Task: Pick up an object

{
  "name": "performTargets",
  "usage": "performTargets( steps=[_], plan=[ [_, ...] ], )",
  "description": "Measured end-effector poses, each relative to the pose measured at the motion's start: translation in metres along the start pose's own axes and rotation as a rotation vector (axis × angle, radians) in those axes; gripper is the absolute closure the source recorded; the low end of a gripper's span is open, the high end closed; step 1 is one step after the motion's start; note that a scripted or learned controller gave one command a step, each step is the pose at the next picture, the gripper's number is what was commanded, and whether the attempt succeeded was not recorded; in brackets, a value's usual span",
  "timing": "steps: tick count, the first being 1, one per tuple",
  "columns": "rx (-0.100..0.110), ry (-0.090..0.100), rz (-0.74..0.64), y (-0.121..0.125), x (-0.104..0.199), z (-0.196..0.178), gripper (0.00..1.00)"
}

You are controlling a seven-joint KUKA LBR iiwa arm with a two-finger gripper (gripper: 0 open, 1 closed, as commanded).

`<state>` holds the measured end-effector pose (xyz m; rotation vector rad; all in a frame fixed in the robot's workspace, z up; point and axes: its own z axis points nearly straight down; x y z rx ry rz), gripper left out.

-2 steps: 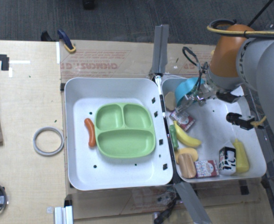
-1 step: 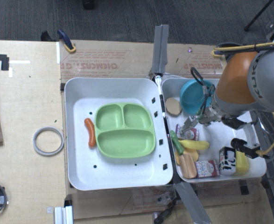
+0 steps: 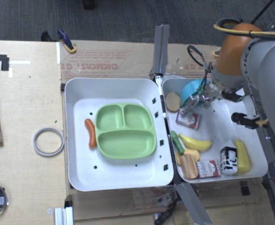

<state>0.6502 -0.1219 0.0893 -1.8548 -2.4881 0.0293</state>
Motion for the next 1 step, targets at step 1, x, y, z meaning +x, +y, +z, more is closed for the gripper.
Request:
performTargets(
  steps=[1],
  plan=[
    [-0.042, -0.023, 0.024, -0.0196, 0.0270, -0.0052, 0.00]
  ],
)
